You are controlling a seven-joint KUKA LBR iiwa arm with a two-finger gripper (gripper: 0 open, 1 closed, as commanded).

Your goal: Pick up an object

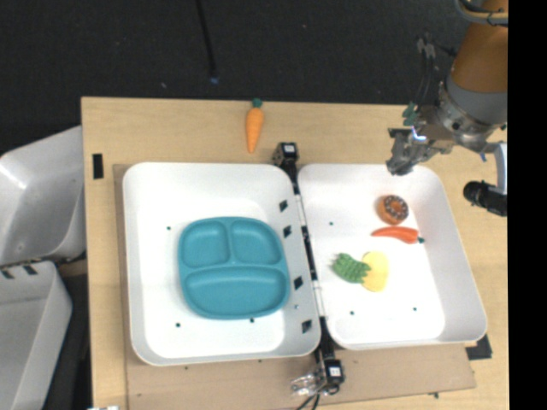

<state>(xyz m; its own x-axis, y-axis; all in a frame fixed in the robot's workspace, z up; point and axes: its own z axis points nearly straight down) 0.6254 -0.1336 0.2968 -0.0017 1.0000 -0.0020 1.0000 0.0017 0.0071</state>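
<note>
Item: 1 grey arm with orange band, entering from the right; its claw (402,164) hangs over the far rim of the right bin (444,314), nothing seen between its tips, and whether it stands wide or narrow cannot be told at this size. Candidate objects, all in the right bin: 1 round brown-and-red toy, doughnut-like (393,207), nearest the claw; 1 red chilli pepper (396,235), slim and lying flat just in front of it; 1 green leafy toy (349,267) touching 1 yellow toy fruit (375,271) near the bin's middle. Also listed: 1 teal divided plate (232,266) in the left bin (145,314), and 1 toy carrot (254,125) on the bare counter (359,118) beyond both bins. Risks, as judged: the claw sits close to the bin's raised rim, so a straight descent from here may strike the wall rather than any object; the doughnut-like piece and the chilli lie close together, so a close on 1 could nudge the other aside; the chilli is low and thin, likely to slip under the tips; the green and yellow pieces touch, so a grasp there may catch both or neither. Appearance of the likeliest target: small, round, dark-centred, glossy, lying flat on the white floor.
</note>
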